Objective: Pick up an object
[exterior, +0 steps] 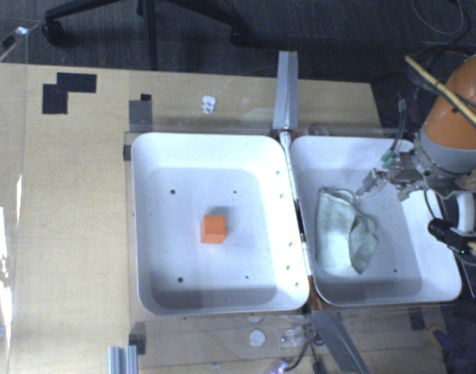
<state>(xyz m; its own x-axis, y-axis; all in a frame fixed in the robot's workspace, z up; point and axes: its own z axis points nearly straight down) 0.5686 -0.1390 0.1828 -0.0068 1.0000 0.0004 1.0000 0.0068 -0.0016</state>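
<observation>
Hand [368, 187] is hovering in the right bin [432, 287], fingers' state unreadable. Pale cloth [343, 236] is lying just below-left, apparently touching its fingertips. Approach step; next: descend, close on cloth.

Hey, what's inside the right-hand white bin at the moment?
The right bin holds a crumpled pale cloth, with the gripper above its upper edge. Whatever lies under the cloth is covered.

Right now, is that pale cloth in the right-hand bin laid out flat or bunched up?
Bunched up. The cloth lies crumpled in folds on the right bin's floor, with one corner drawn up toward the gripper.
</observation>
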